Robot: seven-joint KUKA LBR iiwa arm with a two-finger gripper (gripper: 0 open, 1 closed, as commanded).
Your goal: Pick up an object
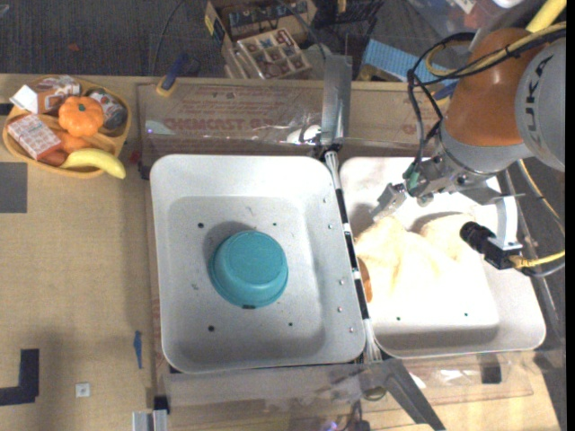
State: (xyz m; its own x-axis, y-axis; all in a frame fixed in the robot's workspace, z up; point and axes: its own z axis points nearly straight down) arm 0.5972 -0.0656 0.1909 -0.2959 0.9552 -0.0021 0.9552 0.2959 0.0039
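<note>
An upturned teal bowl lies in the middle of the left bin. In the right bin a pale cream, crumpled soft object lies against the left wall. A small orange thing peeks out at the divider beside it. My gripper hangs over the back half of the right bin, just above and behind the cream object. It is open, with one grey finger pointing down-left and nothing between the fingers.
A black part with a cable sticks out from the wrist over the right bin. A basket of toy fruit sits at the bench's far left. A clear plastic sheet lies behind the bins.
</note>
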